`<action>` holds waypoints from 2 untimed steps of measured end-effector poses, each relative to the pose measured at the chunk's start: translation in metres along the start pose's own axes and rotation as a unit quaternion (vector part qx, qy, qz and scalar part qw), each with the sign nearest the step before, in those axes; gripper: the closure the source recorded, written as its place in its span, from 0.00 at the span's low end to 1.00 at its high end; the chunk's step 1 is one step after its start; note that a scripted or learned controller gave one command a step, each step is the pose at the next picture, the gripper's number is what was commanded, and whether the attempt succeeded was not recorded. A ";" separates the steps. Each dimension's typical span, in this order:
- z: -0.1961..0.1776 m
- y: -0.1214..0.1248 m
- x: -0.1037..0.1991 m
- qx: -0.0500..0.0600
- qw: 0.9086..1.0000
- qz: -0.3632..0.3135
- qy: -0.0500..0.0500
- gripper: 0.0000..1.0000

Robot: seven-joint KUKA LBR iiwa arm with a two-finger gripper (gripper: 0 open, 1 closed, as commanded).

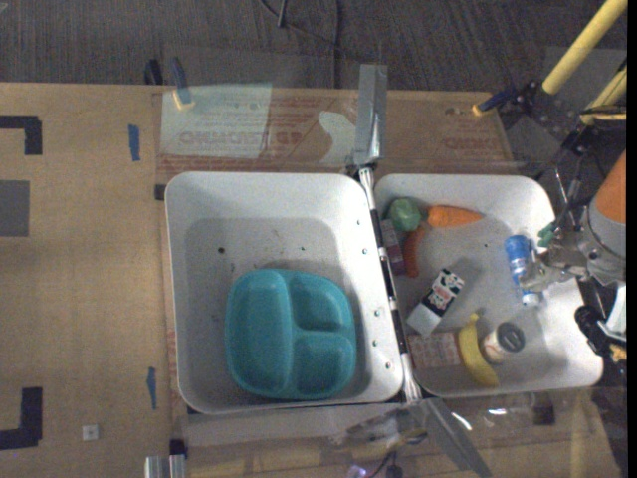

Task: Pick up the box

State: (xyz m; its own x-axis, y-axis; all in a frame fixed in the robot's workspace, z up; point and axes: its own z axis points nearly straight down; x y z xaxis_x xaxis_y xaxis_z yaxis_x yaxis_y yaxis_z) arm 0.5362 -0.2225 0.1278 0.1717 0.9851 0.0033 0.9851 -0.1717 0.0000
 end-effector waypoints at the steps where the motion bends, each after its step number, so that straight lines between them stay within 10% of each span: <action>1: 0.039 -0.012 0.075 -0.004 0.992 0.125 -0.002 1.00; 2: -0.140 -0.013 0.211 0.000 0.992 0.129 -0.002 1.00</action>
State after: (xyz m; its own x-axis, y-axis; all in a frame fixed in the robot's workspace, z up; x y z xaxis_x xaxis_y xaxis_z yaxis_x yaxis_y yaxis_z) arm 0.5596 -0.0127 0.2688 0.4185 0.9082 -0.0007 0.9082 -0.4185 -0.0007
